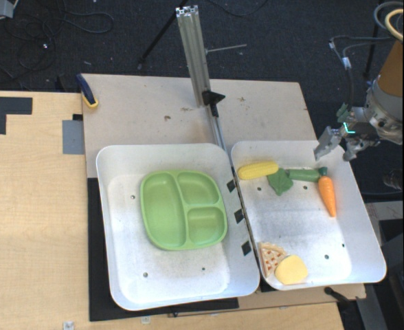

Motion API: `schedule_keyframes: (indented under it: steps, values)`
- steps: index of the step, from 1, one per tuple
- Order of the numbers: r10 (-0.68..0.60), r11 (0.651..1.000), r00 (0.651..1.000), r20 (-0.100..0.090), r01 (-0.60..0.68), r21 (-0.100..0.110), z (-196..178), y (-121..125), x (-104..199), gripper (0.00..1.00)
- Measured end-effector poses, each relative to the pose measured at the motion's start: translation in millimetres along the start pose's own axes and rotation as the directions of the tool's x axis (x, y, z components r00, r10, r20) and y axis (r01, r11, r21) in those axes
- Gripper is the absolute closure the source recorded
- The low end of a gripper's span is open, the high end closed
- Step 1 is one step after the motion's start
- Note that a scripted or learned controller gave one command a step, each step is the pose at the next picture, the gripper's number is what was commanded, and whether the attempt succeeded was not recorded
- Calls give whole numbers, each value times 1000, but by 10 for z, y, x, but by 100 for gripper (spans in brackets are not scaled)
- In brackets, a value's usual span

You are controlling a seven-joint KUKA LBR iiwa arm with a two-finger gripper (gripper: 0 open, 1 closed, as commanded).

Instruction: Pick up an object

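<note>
My claw [337,145] hangs over the far right corner of the right bin [367,253], just past its rim, with my wrist reaching in from the right. The fingers stand apart and nothing sits between them.

Below and just left of the claw, inside that bin, an orange toy carrot [327,195] lies along the right wall, its top end near the claw. Beside it, a green toy vegetable with a long stalk [291,178] lies across the far end, its stalk tip meeting the carrot's top. Left of that, a yellow toy corn cob [257,170] rests near the bin's far left corner. At the near end, a waffle-patterned toy wedge [271,256] touches a round yellow piece [291,269].

The left bin [119,267] holds a light green divided plate [184,209] with three compartments.

I can read no brand, label or writing on any of these things.
</note>
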State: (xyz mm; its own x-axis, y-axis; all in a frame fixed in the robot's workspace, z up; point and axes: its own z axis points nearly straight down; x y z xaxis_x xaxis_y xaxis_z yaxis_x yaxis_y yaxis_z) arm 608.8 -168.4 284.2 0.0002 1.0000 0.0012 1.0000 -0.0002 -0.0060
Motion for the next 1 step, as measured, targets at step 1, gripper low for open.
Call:
schedule_keyframes:
  steps: [1]
  values:
    - [0, 1000, 1000, 1, 0, -3, -16, 7, 0, 0]
